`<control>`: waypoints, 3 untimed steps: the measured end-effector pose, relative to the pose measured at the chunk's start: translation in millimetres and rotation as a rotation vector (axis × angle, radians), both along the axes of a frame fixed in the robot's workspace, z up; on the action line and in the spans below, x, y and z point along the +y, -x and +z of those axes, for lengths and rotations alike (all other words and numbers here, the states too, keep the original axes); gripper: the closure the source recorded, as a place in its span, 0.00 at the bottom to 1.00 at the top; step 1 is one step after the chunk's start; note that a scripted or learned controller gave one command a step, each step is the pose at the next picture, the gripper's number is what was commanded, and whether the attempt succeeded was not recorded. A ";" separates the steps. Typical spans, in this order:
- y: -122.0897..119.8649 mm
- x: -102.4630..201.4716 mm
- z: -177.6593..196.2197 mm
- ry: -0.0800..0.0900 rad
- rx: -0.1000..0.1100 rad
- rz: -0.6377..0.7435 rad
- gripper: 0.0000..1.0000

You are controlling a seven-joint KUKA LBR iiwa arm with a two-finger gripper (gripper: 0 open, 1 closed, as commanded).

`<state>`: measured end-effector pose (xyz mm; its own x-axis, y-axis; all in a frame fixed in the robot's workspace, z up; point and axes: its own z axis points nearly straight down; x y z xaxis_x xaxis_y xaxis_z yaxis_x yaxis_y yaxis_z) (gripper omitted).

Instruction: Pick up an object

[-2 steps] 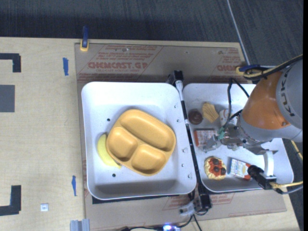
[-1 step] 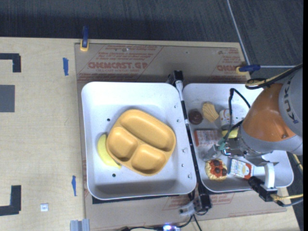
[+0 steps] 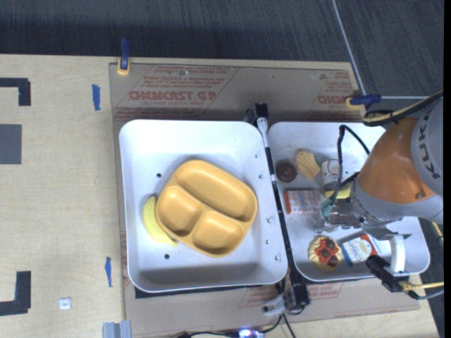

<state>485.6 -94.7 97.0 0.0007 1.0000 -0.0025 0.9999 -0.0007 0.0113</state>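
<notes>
The arm hangs over the right bin (image 3: 421, 258), its orange band covering much of that bin's right half, and the gripper (image 3: 337, 210) sits low near the bin's middle. Whether it is apart or together cannot be told from this slanted view, and nothing shows clamped in it.

Taking the right bin as landmark, several small candidates lie inside it: a dark round piece (image 3: 285, 170) and a ridged tan piece (image 3: 307, 163) toward its far left corner, a flat printed packet (image 3: 303, 202) at its left middle just beside the gripper, and a red-and-orange patterned item (image 3: 325, 251) toward its near left side.

To do this step well, I judge the arm should settle on 1 item, centre over it and descend straight. The packet lies flat and may be hard to pinch; the patterned item looks bulkier.

Left of the right bin, the left bin (image 3: 135, 146) holds a yellow 3-compartment tray (image 3: 206, 207) resting over a yellow banana-like piece (image 3: 150, 220). The crowding of small items and the bin's near wall could obstruct the fingers.
</notes>
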 end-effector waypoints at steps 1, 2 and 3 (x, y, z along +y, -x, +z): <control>2.0 82.5 88.0 -0.003 0.009 0.002 1.00; 6.4 -2.3 45.4 -0.002 0.012 0.000 1.00; 4.7 -1.7 55.7 -0.002 0.008 0.001 1.00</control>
<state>480.9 -96.4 152.7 -0.0005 1.0000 -0.0006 1.0000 0.0005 0.0033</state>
